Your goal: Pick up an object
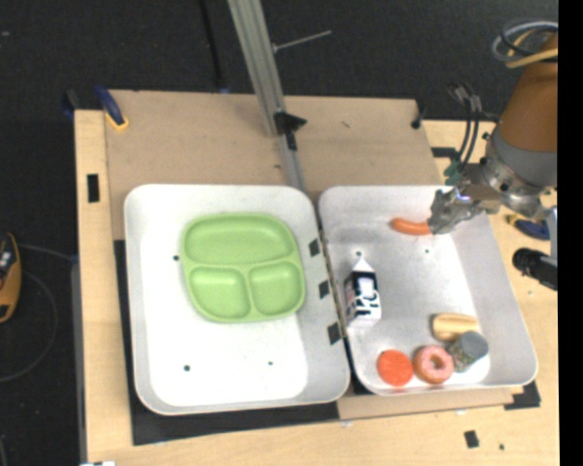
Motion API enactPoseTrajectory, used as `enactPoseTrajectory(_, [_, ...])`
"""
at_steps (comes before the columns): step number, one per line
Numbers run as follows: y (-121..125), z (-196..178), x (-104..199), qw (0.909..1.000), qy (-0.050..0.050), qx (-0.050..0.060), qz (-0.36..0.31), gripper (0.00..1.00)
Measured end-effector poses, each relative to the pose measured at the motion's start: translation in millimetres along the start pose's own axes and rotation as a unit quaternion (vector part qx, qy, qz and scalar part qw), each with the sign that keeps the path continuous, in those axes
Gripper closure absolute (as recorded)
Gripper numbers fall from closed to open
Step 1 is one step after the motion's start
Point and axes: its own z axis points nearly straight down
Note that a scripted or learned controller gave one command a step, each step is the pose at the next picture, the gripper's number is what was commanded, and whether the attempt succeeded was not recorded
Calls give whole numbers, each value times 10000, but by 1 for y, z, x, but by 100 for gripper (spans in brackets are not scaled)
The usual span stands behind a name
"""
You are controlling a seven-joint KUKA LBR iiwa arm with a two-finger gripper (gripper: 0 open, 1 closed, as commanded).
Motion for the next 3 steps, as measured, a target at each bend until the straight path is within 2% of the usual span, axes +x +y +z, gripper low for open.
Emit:
enactPoseTrajectory(1, [1,-3,-1,10000,6,24,-5,100])
enactPoseTrajectory(2, [6,11,49,10000,11,33,-12,100])
enactPoseTrajectory(3, [8,3,98,10000,15,21,-20,100])
